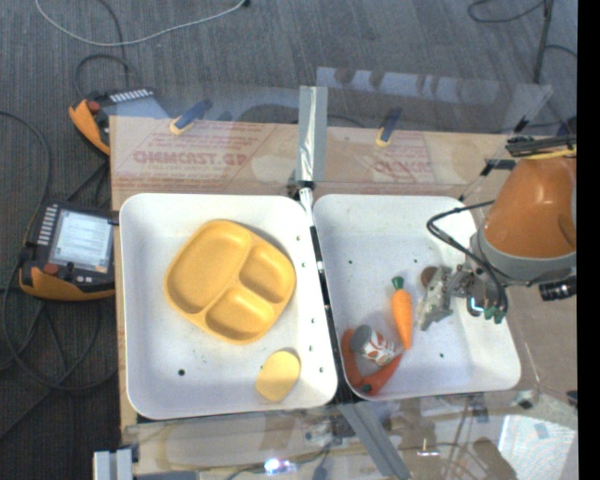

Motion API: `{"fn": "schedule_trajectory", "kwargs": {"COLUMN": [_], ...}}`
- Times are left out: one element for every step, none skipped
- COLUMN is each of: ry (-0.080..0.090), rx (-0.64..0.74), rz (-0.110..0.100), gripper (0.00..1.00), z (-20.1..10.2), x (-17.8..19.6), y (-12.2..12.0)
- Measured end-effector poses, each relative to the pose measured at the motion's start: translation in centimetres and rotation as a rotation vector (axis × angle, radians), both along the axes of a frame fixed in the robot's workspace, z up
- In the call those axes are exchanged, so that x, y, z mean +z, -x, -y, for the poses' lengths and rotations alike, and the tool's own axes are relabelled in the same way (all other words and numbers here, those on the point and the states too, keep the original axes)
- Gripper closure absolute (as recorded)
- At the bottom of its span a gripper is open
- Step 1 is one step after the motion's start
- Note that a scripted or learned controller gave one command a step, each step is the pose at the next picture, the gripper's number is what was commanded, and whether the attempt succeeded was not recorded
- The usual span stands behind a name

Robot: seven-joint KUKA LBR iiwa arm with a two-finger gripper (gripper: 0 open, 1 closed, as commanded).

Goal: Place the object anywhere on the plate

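Since the yellow plastic plate with three compartments (232,279) carries nothing, the task is not yet started, and the tool (436,305), whose state I cannot tell, hangs beside the small orange toy carrot (402,315).

Teach pendant (70,251) left of the bins, clips (190,115) on cardboard (234,155), cables (112,28) on carpet

Two shallow white bins: left bin (141,309), right bin (487,361). Left bin contents: one yellow divided plate (232,279) with three compartments, and one small yellow round piece (278,374). Right bin contents: one toy carrot (402,315), one red curved toy (367,362) and one small brown item (428,276); one gripper (436,305).
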State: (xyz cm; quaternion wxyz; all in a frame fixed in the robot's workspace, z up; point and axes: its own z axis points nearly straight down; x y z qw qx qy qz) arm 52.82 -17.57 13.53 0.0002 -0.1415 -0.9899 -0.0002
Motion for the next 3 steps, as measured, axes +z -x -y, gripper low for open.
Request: {"fn": "schedule_trajectory", "kwargs": {"ry": [-0.001,-0.002,-0.003], "rx": [0.423,0.817,1.123], "rz": [0.004,0.005,0.003], "gripper": [1.0,1.0,1.0], "z": [1.6,4.6,4.6], "x": [7.7,7.0,3.7], "y": [2.0,0.9,1.5]}}
